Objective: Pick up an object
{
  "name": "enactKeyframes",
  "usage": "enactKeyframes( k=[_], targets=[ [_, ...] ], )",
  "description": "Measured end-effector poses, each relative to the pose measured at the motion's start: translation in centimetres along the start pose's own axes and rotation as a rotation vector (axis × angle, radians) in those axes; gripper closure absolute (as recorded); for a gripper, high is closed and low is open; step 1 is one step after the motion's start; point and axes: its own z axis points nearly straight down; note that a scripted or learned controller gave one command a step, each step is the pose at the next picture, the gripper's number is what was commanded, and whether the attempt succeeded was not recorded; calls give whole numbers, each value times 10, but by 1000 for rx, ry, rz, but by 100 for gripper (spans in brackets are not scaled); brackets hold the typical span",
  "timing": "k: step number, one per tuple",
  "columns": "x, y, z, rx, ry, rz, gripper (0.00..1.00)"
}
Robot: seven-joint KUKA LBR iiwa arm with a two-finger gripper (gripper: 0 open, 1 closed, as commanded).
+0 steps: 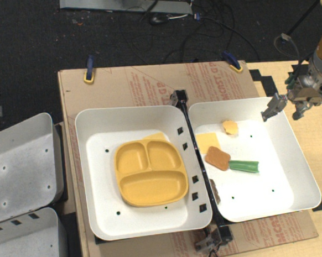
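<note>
From my station I see the jaws (pixel 285 111) at the right of the frame, over the upper right edge of the right bin (pixel 297 164). The two fingers stand spread apart, one near the bin's rim and one further right, and nothing sits between them. The arm (pixel 318 63) enters from the right edge above them.

In the right bin I count four pieces, all gathered in its left half. A small yellow round piece (pixel 230 127) lies near the top, well apart from the jaws. Below and left of it a pale yellow flat square (pixel 207 141) rests against the bin's left wall. A brown oval piece (pixel 218 159) overlaps the lower corner of that square, and a green stick-shaped piece (pixel 244 166) lies just to the right of the brown one, touching or almost touching it; I cannot tell which.

The left bin (pixel 97 158) holds a yellow divided tray (pixel 151 172) with three compartments, sitting in the middle. A pale yellow corner of something flat (pixel 157 136) pokes out from under its upper edge.

Both bins sit on a brown board on the desk (pixel 146 79), with clamps (pixel 89 74) at the board's upper edge.
</note>
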Motion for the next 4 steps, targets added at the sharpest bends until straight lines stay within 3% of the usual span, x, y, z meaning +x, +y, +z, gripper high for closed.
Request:
enactKeyframes(
  k=[1,2,4],
  targets=[
    [0,2,-5,-9,-2,-2,0],
    [1,7,39,-6,-1,-1,0],
    [-10,11,162,-4,-1,0,0]
  ],
)
